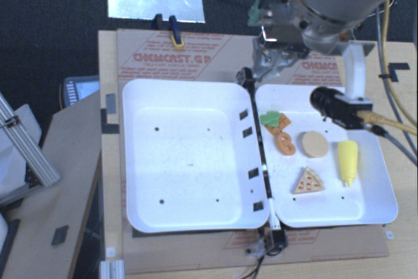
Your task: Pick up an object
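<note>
The right white bin [372, 206] holds several toy foods. A green and orange piece [275, 119] lies near its back left, with an orange pretzel [285, 142] just in front of it. A round tan disc [314, 144] sits mid-bin, a yellow bottle [347, 161] lies to its right, and a pizza slice [307, 181] rests toward the front. My gripper [269, 63] hangs over the bin's back left corner, up above the objects and blurred. I see nothing held in it.
The left white bin [189, 153] sits beside the right one, joined along a black clipped seam [258, 147]. A black device on a white bracket [334, 106] overhangs the right bin's back. Cables [398, 121] run at the right. A yellow clamp [176, 38] stands behind the bins.
</note>
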Tool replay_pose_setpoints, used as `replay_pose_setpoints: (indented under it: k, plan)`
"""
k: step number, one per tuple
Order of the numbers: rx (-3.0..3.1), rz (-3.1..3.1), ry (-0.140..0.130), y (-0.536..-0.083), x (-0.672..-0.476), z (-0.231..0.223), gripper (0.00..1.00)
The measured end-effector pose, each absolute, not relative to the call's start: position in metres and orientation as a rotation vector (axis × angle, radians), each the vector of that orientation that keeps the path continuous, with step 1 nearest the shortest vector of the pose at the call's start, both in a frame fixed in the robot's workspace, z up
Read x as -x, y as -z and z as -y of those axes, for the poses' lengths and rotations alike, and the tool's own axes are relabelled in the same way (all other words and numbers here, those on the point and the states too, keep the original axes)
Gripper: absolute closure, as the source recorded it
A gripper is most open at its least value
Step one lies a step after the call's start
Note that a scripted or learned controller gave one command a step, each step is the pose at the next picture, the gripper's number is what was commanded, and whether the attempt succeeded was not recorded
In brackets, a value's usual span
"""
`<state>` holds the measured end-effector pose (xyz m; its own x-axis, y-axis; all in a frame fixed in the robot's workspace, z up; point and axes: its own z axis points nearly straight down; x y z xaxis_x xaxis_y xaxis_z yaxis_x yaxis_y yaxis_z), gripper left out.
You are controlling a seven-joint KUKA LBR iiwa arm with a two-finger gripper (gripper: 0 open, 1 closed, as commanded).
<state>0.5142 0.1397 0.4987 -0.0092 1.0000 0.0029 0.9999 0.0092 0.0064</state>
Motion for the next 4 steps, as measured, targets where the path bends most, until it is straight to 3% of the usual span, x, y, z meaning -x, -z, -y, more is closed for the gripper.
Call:
replay_pose_setpoints:
  k: [1,2,3,4]
  plan:
    - [-2.21,-2.229,-0.01,-0.519,-0.572,-0.204,1.0]
    - [-2.215,-2.227,-0.007,-0.537,-0.51,-0.188,1.0]
    - [-2.212,-2.229,-0.006,-0.534,-0.565,-0.232,1.0]
    - [-2.222,-2.219,-0.007,-0.537,-0.484,-0.18,1.0]
